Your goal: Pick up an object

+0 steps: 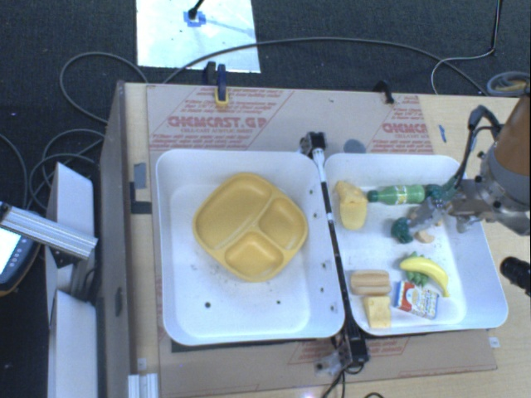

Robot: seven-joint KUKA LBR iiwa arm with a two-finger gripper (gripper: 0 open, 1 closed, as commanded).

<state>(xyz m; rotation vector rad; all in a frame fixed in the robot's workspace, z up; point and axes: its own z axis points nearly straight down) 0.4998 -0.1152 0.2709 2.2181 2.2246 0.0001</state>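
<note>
The right bin holds several toy foods: a pale yellow chunk, a green bottle lying on its side, a broccoli piece, a small tan bit, a banana, a bun, a cheese block and a juice carton. My gripper hangs over the bin's upper right part, just right of the broccoli and by the bottle's cap end. Its fingers stand apart and I see nothing held between them.
The left bin carries a yellow divided plate. A black divider rail runs between the bins. The arm's grey body fills the right side above the bench. Cables lie on the dark floor behind.
</note>
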